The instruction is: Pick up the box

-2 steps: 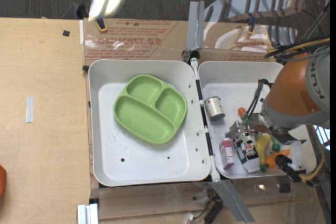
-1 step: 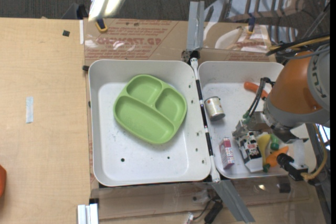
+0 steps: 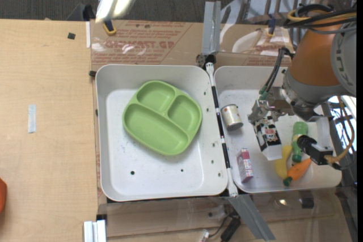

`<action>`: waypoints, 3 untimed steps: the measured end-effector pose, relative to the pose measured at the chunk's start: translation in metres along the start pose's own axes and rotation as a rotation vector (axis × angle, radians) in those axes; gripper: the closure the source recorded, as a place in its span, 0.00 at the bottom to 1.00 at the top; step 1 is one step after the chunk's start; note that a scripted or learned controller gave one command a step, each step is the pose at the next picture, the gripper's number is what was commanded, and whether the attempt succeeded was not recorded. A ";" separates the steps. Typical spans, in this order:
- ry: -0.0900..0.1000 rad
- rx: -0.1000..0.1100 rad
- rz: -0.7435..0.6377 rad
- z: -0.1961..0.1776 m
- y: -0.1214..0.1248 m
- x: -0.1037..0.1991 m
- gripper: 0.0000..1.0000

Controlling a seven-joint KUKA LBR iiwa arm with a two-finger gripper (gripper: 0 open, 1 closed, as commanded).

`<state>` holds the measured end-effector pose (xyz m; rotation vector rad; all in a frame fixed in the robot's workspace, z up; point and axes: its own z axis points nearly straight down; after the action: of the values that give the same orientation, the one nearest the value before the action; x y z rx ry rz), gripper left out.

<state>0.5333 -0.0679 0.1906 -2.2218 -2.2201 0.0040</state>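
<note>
Two white bins [image 3: 108, 139] sit on a wooden bench. Mirrored print on the cardboard [image 3: 144, 37] behind is unreadable. Gripper [image 3: 265, 122] fingers clamp the white box [image 3: 269, 139], its label too small to read, in the right bin.

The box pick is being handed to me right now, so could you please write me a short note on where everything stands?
Gripper: low over the right bin, right at the top end of a white and black box; whether it grips is not clear.
Job's things: that box lies on the right bin's floor. A small pink box lies nearer the front edge, left of it.
Also there: a can, a yellow, green and orange toy cluster; a green divided plate in the left bin.
Done: approach only.
Left: grasp and lift; no box is off the floor.
</note>
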 end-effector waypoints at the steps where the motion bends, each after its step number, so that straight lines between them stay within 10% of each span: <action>1: -0.001 0.000 0.096 -0.037 -0.003 -0.023 1.00; 2: -0.001 0.002 0.227 -0.109 -0.053 0.010 1.00; 3: -0.001 0.003 0.213 -0.041 -0.014 0.031 1.00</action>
<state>0.5192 -0.0366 0.2318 -2.4436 -1.9710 0.0084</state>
